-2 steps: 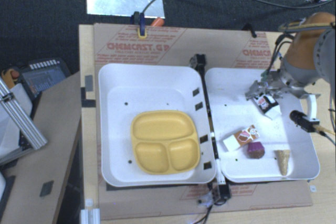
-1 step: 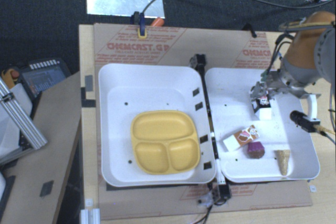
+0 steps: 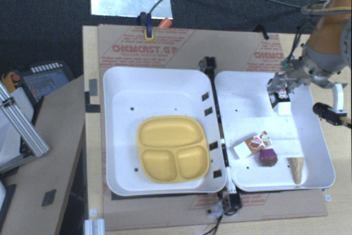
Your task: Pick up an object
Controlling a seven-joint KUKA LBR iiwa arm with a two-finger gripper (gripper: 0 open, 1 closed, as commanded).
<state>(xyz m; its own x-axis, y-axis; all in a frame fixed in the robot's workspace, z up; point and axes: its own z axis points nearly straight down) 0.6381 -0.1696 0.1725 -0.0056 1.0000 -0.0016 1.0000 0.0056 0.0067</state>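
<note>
Camera view, going left to right: the left bin (image 3: pixel 118 85) has a yellow divided tray (image 3: pixel 172 148) sitting in it (three compartments). Over in the right bin (image 3: pixel 242 91), near the front, there's a small white-and-orange packet (image 3: pixel 253 145), a dark purple lump (image 3: pixel 268 157) just beside it, and a tan cone (image 3: pixel 297 168) further right. The gripper (image 3: pixel 282 97) hangs over the back right part of that bin, well apart from those three. Can't tell how its claw stands.

We are seeing smooth, matt yellow plastic on the divided tray (image 3: pixel 172 148) and glossy white plastic bins (image 3: pixel 118 85).
</note>
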